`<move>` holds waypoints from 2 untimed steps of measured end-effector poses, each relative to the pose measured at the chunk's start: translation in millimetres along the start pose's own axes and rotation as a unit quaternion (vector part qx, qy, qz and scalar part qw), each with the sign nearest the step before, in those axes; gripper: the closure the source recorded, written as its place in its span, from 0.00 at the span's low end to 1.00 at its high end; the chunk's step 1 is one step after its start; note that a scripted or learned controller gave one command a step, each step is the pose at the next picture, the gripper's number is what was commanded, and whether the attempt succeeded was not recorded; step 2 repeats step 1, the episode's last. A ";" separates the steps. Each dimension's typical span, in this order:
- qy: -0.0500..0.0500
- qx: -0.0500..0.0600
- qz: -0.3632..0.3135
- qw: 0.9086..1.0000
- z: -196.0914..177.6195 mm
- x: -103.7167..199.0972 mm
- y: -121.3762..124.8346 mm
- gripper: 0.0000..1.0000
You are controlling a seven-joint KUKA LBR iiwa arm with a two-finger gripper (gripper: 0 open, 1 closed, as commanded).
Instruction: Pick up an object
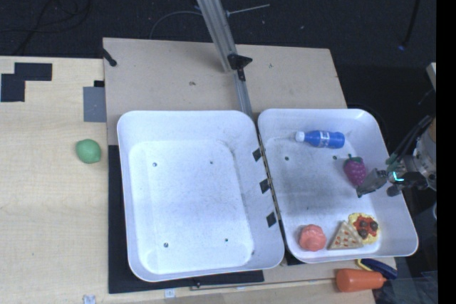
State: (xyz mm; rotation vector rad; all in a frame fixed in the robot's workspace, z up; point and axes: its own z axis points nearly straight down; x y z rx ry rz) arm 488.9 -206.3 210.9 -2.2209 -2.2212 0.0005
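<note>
The claw (pixel 376 184) hangs over the right rim of the right bin (pixel 313 116), just beside the purple grapes (pixel 355 170); its state cannot be told. A blue bottle (pixel 321 139) lies farther, a pink ball (pixel 311 238) and a tart (pixel 356 230) nearer.

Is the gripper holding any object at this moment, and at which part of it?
Cannot be told: the gripper sits beside the purple grapes at the right bin's edge.

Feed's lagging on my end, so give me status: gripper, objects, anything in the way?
Gripper at right bin's right rim, nothing visibly held. Purple grapes just beside it. Blue bottle, pizza slice, orange ball spread apart, nothing blocking.
</note>
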 end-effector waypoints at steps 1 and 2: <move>0.000 0.000 0.000 1.000 0.0 0.0 0.0 0.00; 0.000 0.000 0.000 1.000 0.0 0.0 0.0 0.00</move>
